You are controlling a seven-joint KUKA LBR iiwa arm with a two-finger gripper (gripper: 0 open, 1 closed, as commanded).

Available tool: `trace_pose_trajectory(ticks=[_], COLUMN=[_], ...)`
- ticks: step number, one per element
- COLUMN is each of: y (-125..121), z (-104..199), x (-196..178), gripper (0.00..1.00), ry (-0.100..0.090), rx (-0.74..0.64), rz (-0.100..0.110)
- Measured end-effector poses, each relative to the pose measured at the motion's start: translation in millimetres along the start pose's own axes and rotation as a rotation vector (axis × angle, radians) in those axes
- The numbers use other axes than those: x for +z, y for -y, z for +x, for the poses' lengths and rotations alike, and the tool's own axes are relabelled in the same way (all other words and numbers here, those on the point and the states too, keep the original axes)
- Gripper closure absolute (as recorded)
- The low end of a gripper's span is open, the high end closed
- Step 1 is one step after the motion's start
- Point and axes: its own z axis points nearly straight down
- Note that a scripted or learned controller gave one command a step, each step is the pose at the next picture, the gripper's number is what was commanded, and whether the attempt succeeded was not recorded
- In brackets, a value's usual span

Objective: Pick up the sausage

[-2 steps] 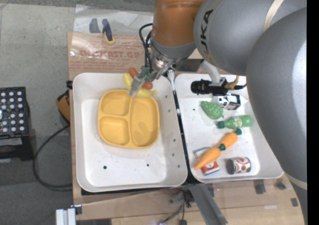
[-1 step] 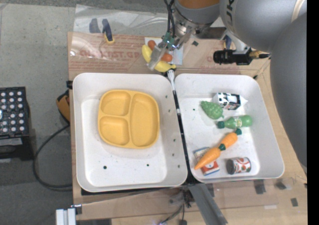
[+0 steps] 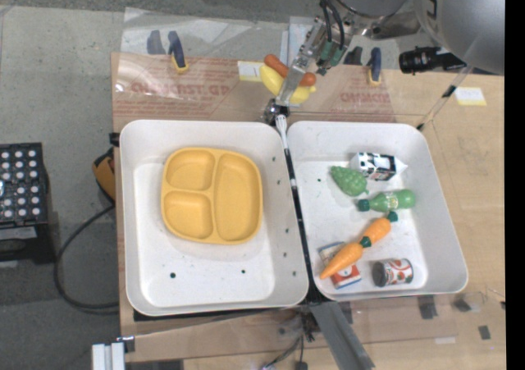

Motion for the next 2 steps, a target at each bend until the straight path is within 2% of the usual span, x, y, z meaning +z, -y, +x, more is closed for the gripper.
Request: trace_pose_trajectory(ticks=[1,2], y=[-20,38], z=[19,31], x=[18,39], gripper=[1.0,1.0], ry=[-0.004,-0.003], rx=[0.174,-0.006], rz=[0.0,0.0])
